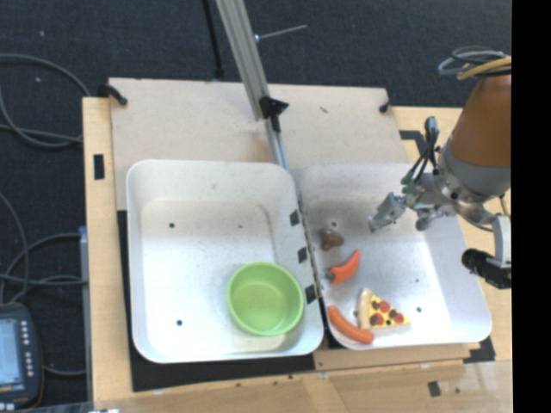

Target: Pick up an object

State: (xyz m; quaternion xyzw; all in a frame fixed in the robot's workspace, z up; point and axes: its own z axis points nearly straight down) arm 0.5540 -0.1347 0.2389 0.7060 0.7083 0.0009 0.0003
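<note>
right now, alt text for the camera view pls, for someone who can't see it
A grey and orange robot arm reaches in from the right, its gripper over the right white bin, which contains a small brown object, an orange toy carrot, a sausage and a pizza slice. The left white bin holds a green bowl.

Most of the arm (482, 136) runs off the right edge. The hand (398, 212) is a grey blur, so no clue about its grip. That little brown lump (331, 238) is too small to identify, and the tabletop (258, 385) gets chopped at the bottom.
</note>
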